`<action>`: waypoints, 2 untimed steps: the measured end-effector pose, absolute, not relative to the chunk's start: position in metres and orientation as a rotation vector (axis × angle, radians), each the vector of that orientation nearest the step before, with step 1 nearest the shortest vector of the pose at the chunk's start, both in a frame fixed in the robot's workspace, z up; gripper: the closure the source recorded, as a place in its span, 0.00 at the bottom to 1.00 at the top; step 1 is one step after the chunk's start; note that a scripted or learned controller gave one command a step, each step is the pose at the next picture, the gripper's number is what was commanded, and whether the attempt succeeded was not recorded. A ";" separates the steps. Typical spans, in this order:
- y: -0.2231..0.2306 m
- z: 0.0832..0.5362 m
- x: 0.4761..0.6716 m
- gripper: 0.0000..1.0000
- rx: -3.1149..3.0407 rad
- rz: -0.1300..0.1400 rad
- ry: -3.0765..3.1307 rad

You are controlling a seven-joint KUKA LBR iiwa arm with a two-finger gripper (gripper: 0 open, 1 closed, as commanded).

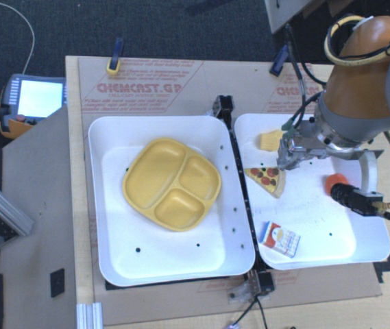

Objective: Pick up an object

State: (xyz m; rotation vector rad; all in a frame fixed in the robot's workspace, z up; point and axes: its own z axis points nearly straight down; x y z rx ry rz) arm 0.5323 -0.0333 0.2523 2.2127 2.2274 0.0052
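Two white bins sit side by side on the surface (85, 184); the left bin (112, 252) has a yellow divided plate (173, 192) lying flat in it, and the right bin (345, 252) has the small stuff. Hard-to-see bits first: the arm (359, 67) comes in from the right and covers the far right part of the right bin, so whatever lies under it is anyone's guess; the jaws (289, 157) are a dark metal cluster seen from above, and honestly I cannot tell whether they are open or closed, or whether they touch anything. An orange object (336, 181) near the right side is partly covered by a black part of the rig, so its shape is unclear; a pale yellow wedge (271, 140), maybe cheese, has its right end tucked behind the jaws.

Pizza slice (266, 179) lies flat in the right bin, close to the divider between the bins, just near of the jaws; its long axis runs roughly left-far to right-near, wide crust end towards the left, tip pointing near and right; looks like it sits right at the lower edge of the jaws, though contact is not clear. A small red and white box (279, 239) lies further near, tilted, apart from the rest.
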 end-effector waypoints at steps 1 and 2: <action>0.024 0.237 0.543 1.00 2.216 0.001 2.230; 0.078 0.223 0.557 1.00 2.214 0.003 2.228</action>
